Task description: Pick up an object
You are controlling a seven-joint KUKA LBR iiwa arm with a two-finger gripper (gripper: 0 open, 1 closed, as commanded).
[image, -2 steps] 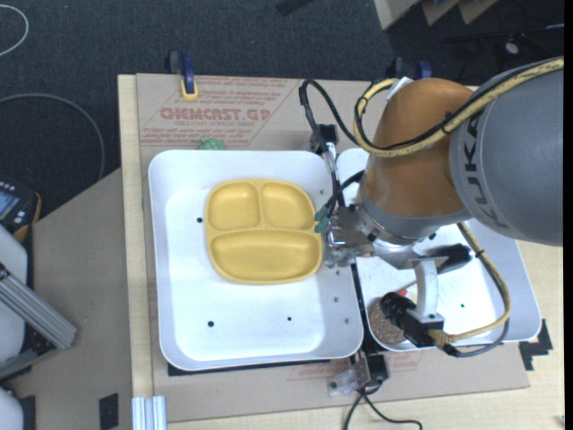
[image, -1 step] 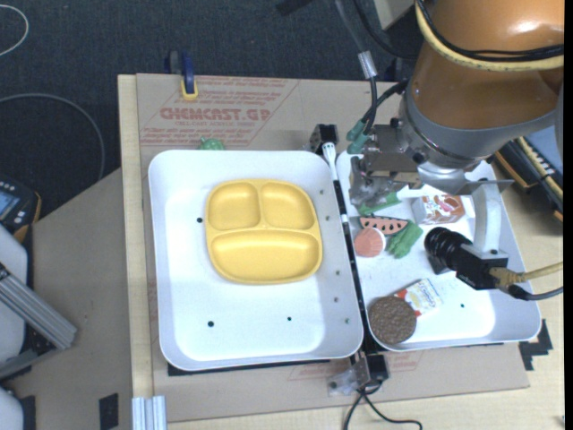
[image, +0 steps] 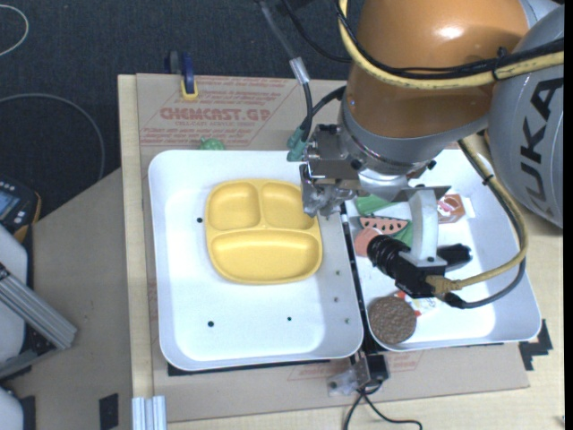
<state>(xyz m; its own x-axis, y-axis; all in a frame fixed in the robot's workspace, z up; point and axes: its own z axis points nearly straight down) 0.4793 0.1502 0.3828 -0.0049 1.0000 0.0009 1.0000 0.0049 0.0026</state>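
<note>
Gripper low at the seam between the two bins

Gripper (image: 319, 197) hardware hangs below the arm's (image: 430, 52) big orange wrist band, over the place where the left bin (image: 179, 267) meets the right bin (image: 510, 316). Its metal body sits just at the upper right corner of the yellow plate (image: 264, 231). From this slant we cannot tell whether it is open or closed, and we see nothing clamped in it.

We find the yellow plate in the left bin, lying flat, towards the bin's upper middle. It is a rounded rectangle of glossy plastic with three compartments: two small ones along the top and one long one across the bottom.

We see the other loose things in the right bin, partly covered by the arm and its cables. A brown round disc (image: 392, 319) with a speckled face lies near the lower left corner of that bin. Above it a salmon-pink piece (image: 365, 240) rests close to the dividing edge, and a green and red wedge (image: 383, 210) like a melon slice lies just above that. A small red and white item (image: 450, 206) sits farther right. A black cable (image: 407, 271) crosses over the middle of this bin.
</note>
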